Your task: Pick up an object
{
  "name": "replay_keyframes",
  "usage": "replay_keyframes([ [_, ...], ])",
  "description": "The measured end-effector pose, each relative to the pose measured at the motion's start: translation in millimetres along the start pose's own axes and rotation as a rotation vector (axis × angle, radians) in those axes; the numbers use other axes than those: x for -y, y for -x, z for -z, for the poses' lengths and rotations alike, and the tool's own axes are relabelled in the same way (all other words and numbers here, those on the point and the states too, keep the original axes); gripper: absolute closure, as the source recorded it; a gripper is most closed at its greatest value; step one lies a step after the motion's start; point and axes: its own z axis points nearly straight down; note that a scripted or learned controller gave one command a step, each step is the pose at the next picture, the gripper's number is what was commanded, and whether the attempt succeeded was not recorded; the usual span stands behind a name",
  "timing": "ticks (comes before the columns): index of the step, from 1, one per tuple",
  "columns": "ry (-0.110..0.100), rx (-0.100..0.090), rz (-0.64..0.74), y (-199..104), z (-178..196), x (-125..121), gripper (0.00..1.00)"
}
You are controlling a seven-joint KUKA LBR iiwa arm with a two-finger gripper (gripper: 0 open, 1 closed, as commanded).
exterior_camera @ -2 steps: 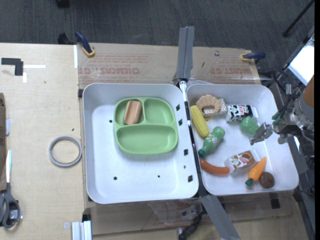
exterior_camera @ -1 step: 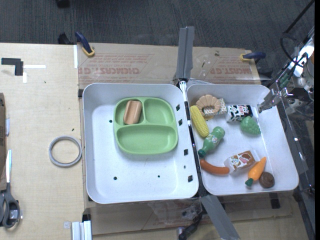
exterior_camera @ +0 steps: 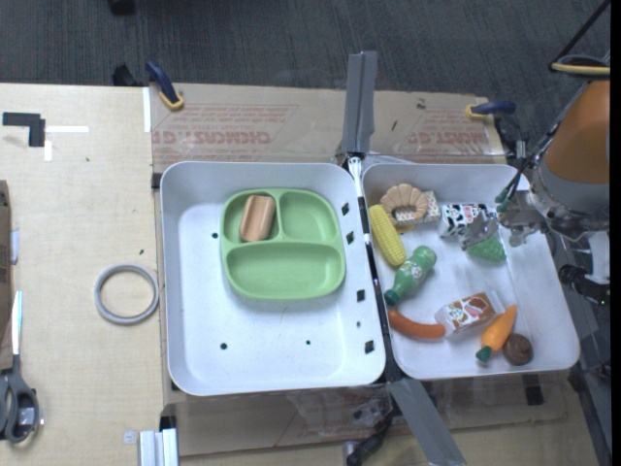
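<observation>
The right bin [exterior_camera: 543, 357] holds several toy foods: a yellow corn cob [exterior_camera: 386, 235], a tan ridged pastry [exterior_camera: 409, 205], a black-and-white cow-patterned item [exterior_camera: 456, 217], a green bottle [exterior_camera: 411, 273], an orange sausage [exterior_camera: 417, 326], a small juice carton [exterior_camera: 466, 312], a carrot [exterior_camera: 498, 330], a brown ball [exterior_camera: 518, 349] and a green lump [exterior_camera: 488, 249]. My gripper [exterior_camera: 482, 227] reaches in from the right, low over the bin's far right part. It is just above the green lump and beside the cow-patterned item. I see nothing lifted.
The left bin [exterior_camera: 194, 338] carries a green divided plate [exterior_camera: 284, 270] with a tan roll [exterior_camera: 257, 217] in its upper left section. A grey tape ring [exterior_camera: 127, 292] and scissors [exterior_camera: 17, 401] lie on the bench at left. A metal divider [exterior_camera: 360, 105] stands between the bins.
</observation>
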Motion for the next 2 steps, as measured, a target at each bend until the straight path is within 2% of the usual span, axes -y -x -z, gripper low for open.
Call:
replay_keyframes([
  [1, 0.001, 0.000, 0.023, 15.7, -40.8, -14.9, 0.00],
  [2, 0.005, 0.002, 0.022, 16.6, -30.1, -15.9, 1.00],
])
